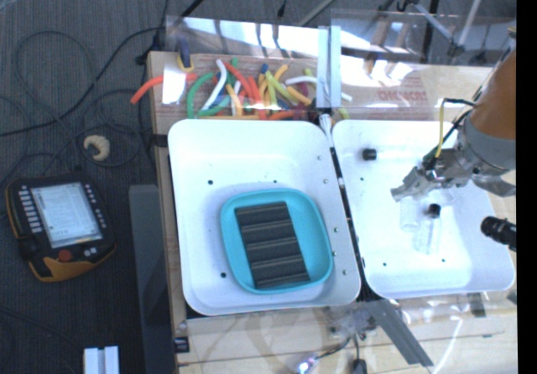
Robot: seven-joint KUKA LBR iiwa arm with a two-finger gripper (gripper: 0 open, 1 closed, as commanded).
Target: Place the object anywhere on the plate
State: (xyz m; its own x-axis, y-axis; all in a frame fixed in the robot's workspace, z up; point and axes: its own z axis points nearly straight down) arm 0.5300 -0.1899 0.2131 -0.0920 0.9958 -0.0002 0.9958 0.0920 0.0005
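The metal two-finger claw (417,188) is hovering over the right shallow white bin (470,272), reaching in from the right on the grey arm with the orange band (503,108). Whether its fingers are parted or closed cannot be told, and nothing is showing between them. Just near of the claw, a small black object (433,210) is lying on the bin floor, apart from the fingers. A second small black piece (368,154) is sitting toward the far left corner of the same bin. Further left, the left white bin (193,196) is bearing a light blue rounded-square plate (231,221) with a dark grey ribbed rectangular block (273,245) resting on it. Beyond the bins, coloured flexible tubes (243,91) are lying in a heap.
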